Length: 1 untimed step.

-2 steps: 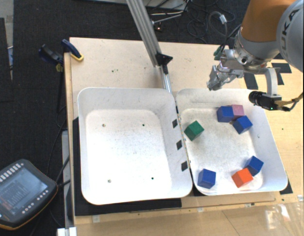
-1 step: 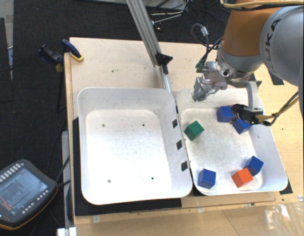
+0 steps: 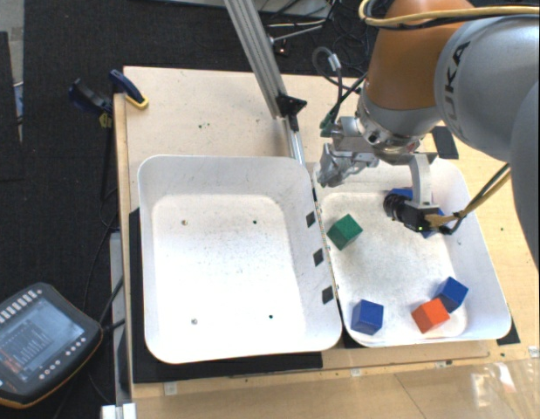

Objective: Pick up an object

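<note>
Altogether there are four small blocks, all lying in the right bin (image 3: pixel 483 260): one green block (image 3: pixel 345 231), two blue blocks and one orange block (image 3: pixel 430 314). The green block sits alone in the upper left part of that bin, near the wall shared with the left bin (image 3: pixel 165 177), tilted so that a corner points toward the camera; it is a plain, solid green cube with a darker shaded side. One blue block (image 3: pixel 367 316) rests near the bin's lower left corner, well apart from the green one. The other blue block (image 3: pixel 453 292) lies at the lower right, just beside and seemingly touching the orange block. The gripper (image 3: pixel 333 175) hangs from the grey arm (image 3: pixel 479 68) above the top left corner of the right bin, just above the green block and apart from it; nothing shows between its fingers, and whether they are spread or pressed together cannot be told from this angle. A black fitting with a blue part (image 3: pixel 411 210) hangs off the wrist over the bin's upper middle. Around the bench lie a blue and yellow clamp (image 3: pixel 112 94) at its upper left corner, a slanted metal strut (image 3: pixel 256 46) running down toward the bins, and a handheld control pendant (image 3: pixel 34 343) at the lower left.
</note>
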{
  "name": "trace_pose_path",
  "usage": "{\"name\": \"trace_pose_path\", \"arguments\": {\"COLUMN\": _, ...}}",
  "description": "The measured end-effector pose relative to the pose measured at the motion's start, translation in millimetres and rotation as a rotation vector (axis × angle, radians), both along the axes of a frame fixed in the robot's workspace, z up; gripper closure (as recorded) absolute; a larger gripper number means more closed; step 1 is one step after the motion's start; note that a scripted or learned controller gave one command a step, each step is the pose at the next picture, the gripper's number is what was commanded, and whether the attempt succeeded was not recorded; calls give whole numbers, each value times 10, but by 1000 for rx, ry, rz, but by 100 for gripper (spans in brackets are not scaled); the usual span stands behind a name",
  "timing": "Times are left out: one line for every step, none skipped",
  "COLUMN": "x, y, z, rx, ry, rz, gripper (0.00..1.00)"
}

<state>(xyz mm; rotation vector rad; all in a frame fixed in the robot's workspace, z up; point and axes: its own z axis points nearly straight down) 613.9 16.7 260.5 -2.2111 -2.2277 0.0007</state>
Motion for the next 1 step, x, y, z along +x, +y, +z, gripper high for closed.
{"name": "trace_pose_path", "arguments": {"x": -270, "y": 537, "z": -21, "rx": 0, "ry": 1, "rz": 1, "gripper": 100}}
